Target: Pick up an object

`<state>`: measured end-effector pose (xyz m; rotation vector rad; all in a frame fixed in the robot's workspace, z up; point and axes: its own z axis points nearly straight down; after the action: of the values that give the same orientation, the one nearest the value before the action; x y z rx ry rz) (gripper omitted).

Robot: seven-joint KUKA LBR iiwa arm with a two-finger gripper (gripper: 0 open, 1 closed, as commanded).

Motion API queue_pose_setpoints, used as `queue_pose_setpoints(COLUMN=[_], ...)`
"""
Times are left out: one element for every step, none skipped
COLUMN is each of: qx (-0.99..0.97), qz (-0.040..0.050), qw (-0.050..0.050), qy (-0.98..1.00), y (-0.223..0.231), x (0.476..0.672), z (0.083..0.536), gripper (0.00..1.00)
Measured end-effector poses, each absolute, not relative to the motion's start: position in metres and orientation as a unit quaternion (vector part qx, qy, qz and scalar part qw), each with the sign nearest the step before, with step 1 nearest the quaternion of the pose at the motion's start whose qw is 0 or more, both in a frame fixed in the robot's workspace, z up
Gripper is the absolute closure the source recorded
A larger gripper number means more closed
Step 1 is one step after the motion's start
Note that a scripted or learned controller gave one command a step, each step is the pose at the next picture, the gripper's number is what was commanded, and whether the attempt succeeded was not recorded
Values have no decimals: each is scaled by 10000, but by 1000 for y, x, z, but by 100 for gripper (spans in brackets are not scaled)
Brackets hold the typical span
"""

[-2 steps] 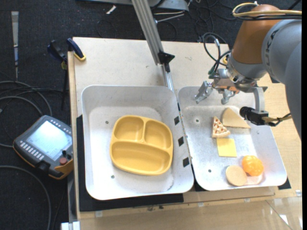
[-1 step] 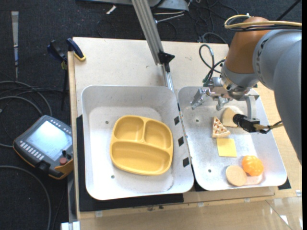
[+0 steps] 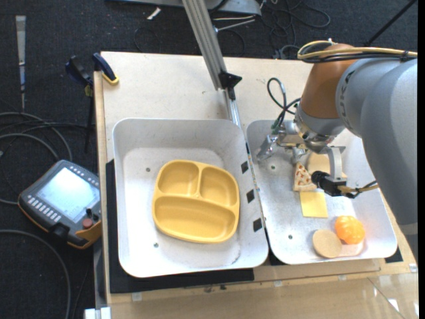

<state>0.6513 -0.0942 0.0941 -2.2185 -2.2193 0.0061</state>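
1. While the arm is reaching in from the right, the left bin (image 3: 126, 178) is holding a yellow divided plate (image 3: 196, 201), lying flat near its middle; it is looking stiff, wide and shallow, so probably awkward for a two-finger grasp except at the rim.
2. Moving right, the right bin (image 3: 279, 241) is carrying the small items: a pizza-slice toy (image 3: 302, 177), a flat yellow square (image 3: 314, 204) just below it, a tan disc (image 3: 326, 243) and an orange ball (image 3: 349, 229) touching it, both near the front corner.
3. The gripper (image 3: 302, 153) is hovering low at the back of the right bin, just above the pizza slice. Whether the jaws are wide or narrow I cannot tell; nothing is visibly sitting between them.
4. Judgement: the pizza slice is the likely target. It is looking light, rigid and thin, so a grip across its narrow sides should be suiting it best; lying flat, it may be slipping out.
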Motion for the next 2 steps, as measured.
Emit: queue_pose_setpoints(qx=[-7072, -7064], qz=[-4, -24], qw=[-9, -31], qy=[-7070, -7078], y=[-94, -95], x=[653, 664], z=[108, 169], gripper=[100, 100])
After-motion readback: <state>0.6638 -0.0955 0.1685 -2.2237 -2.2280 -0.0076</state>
